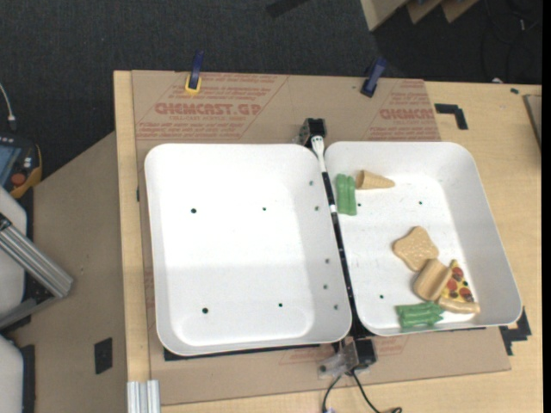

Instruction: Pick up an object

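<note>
We are looking down on a dark carpeted floor and a desk (77,256) covered by a brown printed board (224,106), which two blue clamps (196,73) are pinning at its far edge. At the far left a slanted metal rail (30,256) is leaning over the desk's edge.

The left bin (232,256) is lying beside the right bin (430,192), their inner rims nearly touching along a black strip (331,222).

In the right bin, a green stick (346,194) is lying close to the inner wall, with a tan cone (373,180) just beside it at the far end. Nearer the front, a toast-shaped piece (415,246) is sitting above a bread-coloured block (430,278), which is touching a pizza slice (457,289). A green leafy piece (418,316) is resting against the front wall, just beside the block.

We cannot tell whether the pincer is open, closed or gripping anything, so we are placing things by their neighbours.
</note>
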Controlling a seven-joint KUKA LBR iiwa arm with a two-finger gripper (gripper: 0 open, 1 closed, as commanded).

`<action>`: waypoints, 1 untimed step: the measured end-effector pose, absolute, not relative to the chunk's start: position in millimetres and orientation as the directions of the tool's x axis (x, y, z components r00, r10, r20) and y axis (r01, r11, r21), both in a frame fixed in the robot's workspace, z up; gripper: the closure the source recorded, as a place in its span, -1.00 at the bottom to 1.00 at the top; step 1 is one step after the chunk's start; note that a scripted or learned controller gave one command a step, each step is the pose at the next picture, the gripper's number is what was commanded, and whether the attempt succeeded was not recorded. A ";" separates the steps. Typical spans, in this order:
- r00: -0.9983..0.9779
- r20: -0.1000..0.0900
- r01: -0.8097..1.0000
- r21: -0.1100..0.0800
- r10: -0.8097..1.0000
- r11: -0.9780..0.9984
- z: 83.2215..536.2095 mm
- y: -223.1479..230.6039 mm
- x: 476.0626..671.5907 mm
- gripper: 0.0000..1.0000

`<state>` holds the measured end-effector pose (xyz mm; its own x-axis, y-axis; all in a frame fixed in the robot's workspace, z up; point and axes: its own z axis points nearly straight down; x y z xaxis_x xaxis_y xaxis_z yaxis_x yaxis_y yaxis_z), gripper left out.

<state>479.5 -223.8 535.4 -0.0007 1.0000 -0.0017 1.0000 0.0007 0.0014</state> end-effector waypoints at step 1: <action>-0.001 -0.002 1.000 0.001 1.000 0.001 535.4 -223.8 479.5 -1.00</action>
